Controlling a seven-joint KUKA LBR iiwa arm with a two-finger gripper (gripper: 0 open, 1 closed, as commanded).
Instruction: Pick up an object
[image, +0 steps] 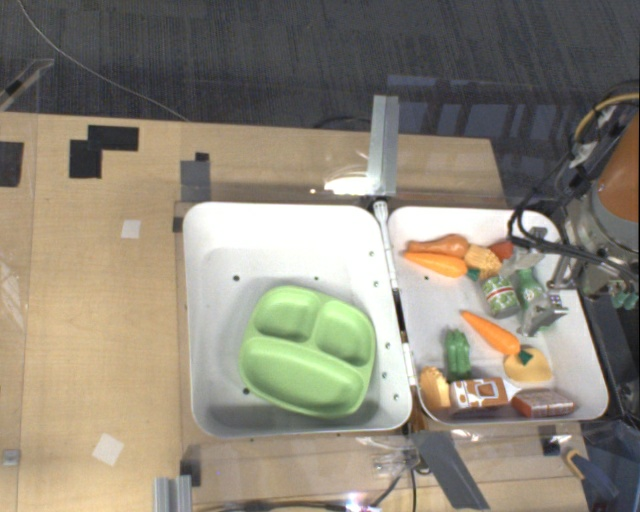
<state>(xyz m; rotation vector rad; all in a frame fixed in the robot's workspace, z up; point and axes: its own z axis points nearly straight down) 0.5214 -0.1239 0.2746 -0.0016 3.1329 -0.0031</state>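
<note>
Tool (545, 312) hangs low in the right bin (590, 370), just beside a green can (500, 293); whether it is released or clenched I cannot tell. That can looks light, stiff and slick, best taken across its round sides. A carrot (490, 332) lies close below it.

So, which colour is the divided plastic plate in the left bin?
Light green; the divided plastic plate shows best in the camera view.
</note>
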